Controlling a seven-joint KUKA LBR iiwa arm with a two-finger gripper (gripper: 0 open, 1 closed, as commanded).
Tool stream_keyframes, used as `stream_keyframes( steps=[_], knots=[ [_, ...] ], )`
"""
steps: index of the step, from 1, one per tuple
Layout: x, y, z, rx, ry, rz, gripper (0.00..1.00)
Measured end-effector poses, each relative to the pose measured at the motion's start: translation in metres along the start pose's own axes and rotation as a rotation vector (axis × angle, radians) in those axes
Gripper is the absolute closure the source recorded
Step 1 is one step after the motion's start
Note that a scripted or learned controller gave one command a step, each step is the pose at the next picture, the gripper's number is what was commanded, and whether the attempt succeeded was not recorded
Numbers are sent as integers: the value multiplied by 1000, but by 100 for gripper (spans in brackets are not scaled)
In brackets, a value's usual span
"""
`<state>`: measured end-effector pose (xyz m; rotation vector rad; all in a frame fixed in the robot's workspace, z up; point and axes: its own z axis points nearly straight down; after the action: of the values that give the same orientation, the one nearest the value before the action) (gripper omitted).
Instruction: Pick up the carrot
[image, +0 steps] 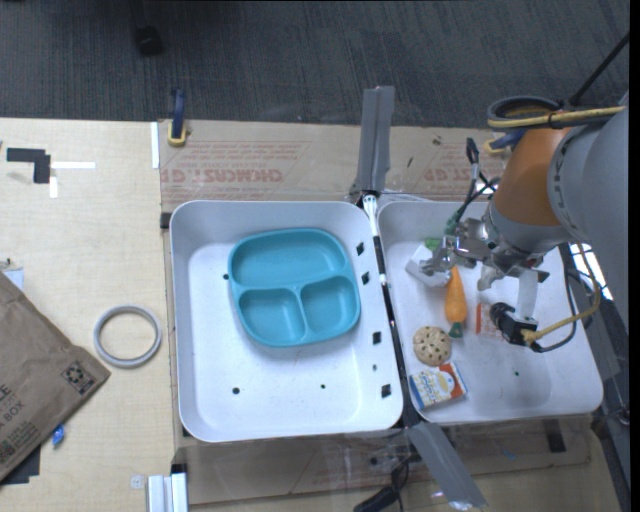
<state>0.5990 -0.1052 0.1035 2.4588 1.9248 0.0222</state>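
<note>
The orange carrot (456, 297) lies lengthwise in the upper middle of the right bin (560, 395). My gripper (462, 271) hangs from the grey arm with its orange band (525, 180), right over the carrot's upper end. It is open. One metal finger (430, 266) stands left of the carrot's top and the other finger (496, 276) stands right of it. The carrot rests on the bin floor, and its upper tip is partly hidden under the gripper body.
A round cookie (432, 345) and a small food packet (438, 385) lie just below the carrot. Something green (431, 242) sits above the left finger. A black cable (540, 335) loops beside the gripper. The left bin (200, 380) holds a blue divided plate (295, 285). A tape ring (127, 334) lies on the bench.
</note>
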Motion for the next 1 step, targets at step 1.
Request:
stream_keyframes(
  steps=[1],
  knots=[
    [0,0,0,0,0,-7,0]
  ],
)
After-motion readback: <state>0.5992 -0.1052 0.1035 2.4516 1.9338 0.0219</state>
